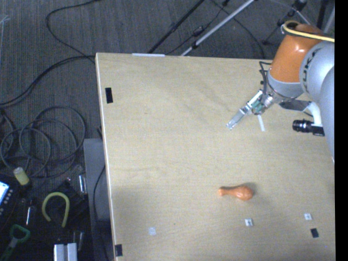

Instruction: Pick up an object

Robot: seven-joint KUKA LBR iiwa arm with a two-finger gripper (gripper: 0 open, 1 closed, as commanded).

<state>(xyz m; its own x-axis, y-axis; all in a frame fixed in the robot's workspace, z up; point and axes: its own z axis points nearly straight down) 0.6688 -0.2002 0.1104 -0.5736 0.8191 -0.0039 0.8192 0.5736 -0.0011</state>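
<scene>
The claw (247, 119) hangs spread and empty above the table (163, 145), well apart from the orange object (237, 192).

Looked matt and wood-grained, the bench top (179, 124). Smooth, perhaps rubbery, the orange object (237, 192). Glossy plastic on the arm's orange band (291, 58).

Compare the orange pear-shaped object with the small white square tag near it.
The orange pear-shaped object is rounded, bulbous and tapered toward the left; the small white square tag is flat and angular. The object is much larger than the tag. Both lie on the tan board.
</scene>
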